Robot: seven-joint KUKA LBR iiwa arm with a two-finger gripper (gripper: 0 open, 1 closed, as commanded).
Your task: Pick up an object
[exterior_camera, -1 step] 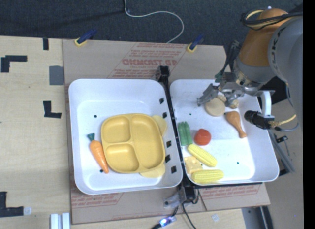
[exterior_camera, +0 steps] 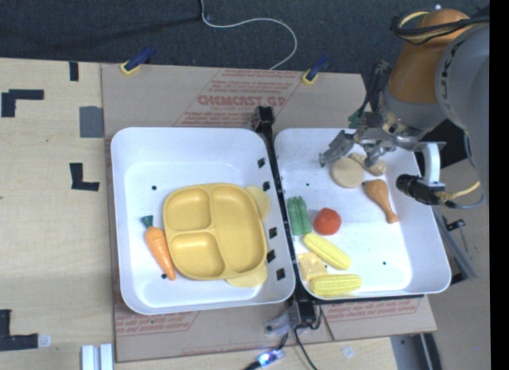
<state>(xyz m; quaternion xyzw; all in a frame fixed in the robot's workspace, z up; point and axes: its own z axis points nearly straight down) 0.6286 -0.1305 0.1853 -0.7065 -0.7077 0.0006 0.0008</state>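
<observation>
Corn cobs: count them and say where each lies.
2, both in the right bin. One corn cob lies slantwise below the tomato; the other corn cob lies along the near wall. More could be hidden under the gripper.

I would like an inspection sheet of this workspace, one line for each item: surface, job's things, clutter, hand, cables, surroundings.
Surface: two white bins side by side, left bin and right bin, on a cardboard sheet over a wooden bench.
Job's things: right bin holds a round beige piece, drumstick, tomato, green vegetable and two corn cobs; left bin holds a yellow divided tray and carrot.
Clutter: nothing seen.
Hand: hand over the right bin's far part, just above the round beige piece; nothing seen between its fingers.
Cables: white cable lying on the dark floor.
Surroundings: blue-yellow clamps on the cardboard's far edge.
</observation>
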